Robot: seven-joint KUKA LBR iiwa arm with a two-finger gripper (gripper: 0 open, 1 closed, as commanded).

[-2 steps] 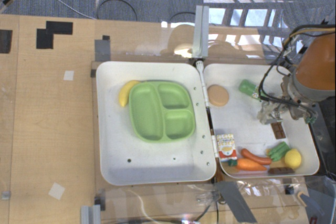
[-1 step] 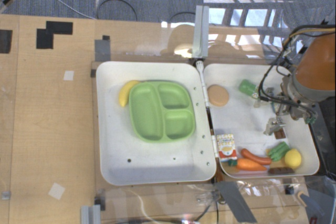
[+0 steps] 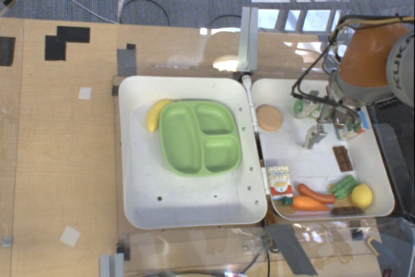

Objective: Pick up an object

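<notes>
hanging over the right bin [image 3: 382,168], the tool [image 3: 316,137] has nothing in it that i can see, and i cannot tell how wide it is. no toy is picked up yet. the round cookie [image 3: 269,117] lies near it, the brown block [image 3: 342,157] just beside. picking one and lifting it is left to do.

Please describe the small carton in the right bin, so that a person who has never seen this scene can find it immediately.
Look at the right white bin, at its near left corner beside the divider between the two bins. The small carton lies there, just left of the hot dog and above the carrot. It alone is boxy and printed, white with red and yellow.
</notes>
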